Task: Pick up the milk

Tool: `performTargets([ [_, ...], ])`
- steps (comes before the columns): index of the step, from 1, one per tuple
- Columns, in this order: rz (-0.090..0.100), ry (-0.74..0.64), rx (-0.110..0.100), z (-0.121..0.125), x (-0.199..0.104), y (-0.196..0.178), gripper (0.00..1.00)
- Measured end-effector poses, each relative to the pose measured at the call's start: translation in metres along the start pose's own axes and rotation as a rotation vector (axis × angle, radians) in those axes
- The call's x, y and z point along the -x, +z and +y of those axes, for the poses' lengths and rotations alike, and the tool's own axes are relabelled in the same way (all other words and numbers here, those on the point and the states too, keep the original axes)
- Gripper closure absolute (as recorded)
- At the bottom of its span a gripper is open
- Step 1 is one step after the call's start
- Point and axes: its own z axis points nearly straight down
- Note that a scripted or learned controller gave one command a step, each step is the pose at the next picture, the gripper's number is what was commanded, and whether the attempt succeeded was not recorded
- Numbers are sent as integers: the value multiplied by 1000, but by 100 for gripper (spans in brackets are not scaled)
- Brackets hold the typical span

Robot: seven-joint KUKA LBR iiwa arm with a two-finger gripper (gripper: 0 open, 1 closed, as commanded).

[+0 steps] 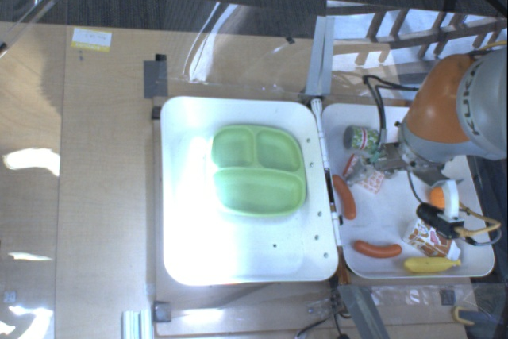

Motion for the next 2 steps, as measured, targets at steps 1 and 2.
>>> performTargets([
  [1,-3,-1,7,2,1,-12,100],
  [2,1,-37,-3,57,-57,-139,100],
])
